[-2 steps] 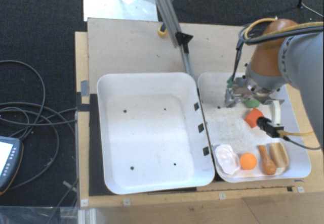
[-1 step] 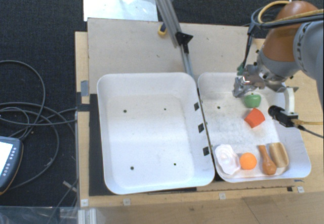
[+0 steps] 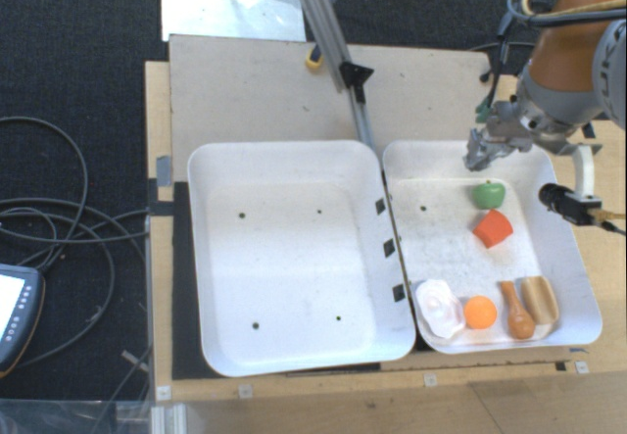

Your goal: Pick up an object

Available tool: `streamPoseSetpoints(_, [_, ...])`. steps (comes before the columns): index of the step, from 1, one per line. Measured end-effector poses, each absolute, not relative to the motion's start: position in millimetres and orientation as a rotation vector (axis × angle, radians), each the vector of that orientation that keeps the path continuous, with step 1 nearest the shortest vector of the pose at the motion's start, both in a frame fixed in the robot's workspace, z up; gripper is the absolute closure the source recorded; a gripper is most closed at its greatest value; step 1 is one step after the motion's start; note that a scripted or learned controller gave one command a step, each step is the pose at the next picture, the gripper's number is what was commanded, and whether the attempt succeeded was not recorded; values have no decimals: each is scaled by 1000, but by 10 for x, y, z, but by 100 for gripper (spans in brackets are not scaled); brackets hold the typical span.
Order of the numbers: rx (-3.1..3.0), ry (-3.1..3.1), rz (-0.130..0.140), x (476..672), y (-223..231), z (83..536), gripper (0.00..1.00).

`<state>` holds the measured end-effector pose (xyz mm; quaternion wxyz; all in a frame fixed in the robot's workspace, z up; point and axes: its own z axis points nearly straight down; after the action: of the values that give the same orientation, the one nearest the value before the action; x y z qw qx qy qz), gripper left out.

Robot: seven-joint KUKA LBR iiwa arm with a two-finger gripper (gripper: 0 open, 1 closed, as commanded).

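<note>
- Gripper (image 3: pixel 478 157) hung over right bin's (image 3: pixel 568 256) far edge; finger state: could not tell.
- Green apple (image 3: pixel 489 193) lay just near of it, apart.
- Red block (image 3: pixel 493 228), orange ball (image 3: pixel 480 313) lay nearer.

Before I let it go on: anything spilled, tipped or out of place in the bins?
Nothing stands out. The green apple, red block, orange ball, white piece and hot dog all lie inside the right bin, the last three crowded along its near edge. The hand hovers near the apple.
</note>
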<state>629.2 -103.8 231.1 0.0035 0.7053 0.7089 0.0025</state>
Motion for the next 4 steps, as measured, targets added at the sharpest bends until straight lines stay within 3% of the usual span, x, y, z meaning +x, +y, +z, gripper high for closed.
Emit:
streamPoseSetpoints(1, [2211,2224,6,6306,-1040,2724,100])
streamPoseSetpoints(2, [2212,2234,2,6094,-495,2667,100])
streamPoseSetpoints(3, [2210,2234,3,6092,41,2580,100])
streamPoseSetpoints(4, [2212,2235,1,5886,503,2541,100])
